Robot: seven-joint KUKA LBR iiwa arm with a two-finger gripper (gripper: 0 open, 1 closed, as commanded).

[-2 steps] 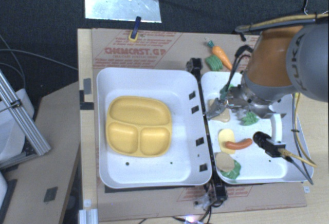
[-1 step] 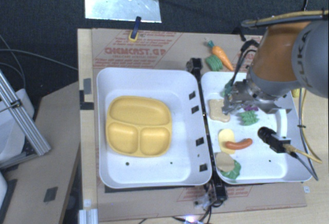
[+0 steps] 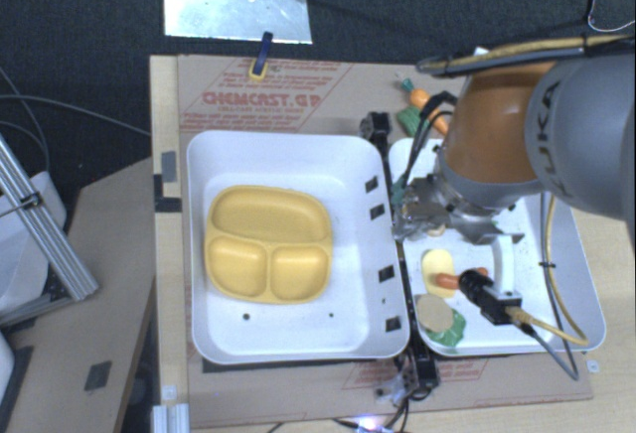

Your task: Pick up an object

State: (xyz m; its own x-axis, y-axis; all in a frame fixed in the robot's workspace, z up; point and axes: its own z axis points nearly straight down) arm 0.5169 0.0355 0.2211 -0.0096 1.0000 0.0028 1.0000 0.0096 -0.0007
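Arm (image 3: 517,133) bulk hangs low over the right bin (image 3: 586,317), with the wrist hiding the jaws, so I cannot tell how they stand. Small things lie near the bin's front: a yellow toy (image 3: 437,267), a green-edged piece (image 3: 442,322). It looks like the reaching step; next it needs a clean close on one thing. The left bin (image 3: 229,148) holds a yellow tray (image 3: 268,242).

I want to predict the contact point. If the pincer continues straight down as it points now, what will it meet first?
Probably the floor of the right bin near its left wall, just above the yellow toy. The pincer sits largely under the arm's wrist, so its height and exact line are uncertain.
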